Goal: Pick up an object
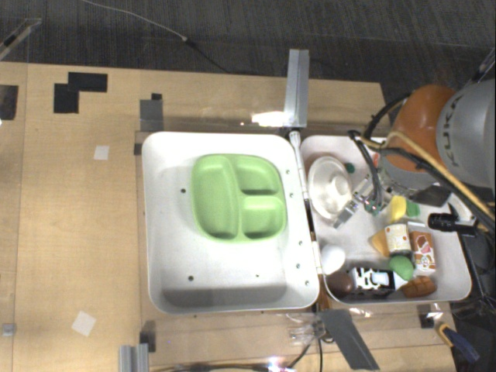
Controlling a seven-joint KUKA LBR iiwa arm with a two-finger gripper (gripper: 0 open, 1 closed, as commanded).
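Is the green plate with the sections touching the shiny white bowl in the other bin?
Apart. The camera view shows the green sectioned plate lying in the left white bin, while the white bowl sits in the right white bin, with both bins' walls between them.

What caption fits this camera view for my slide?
Gripper lowered into the cluttered right bin beside a white bowl; green divided tray in the left bin.
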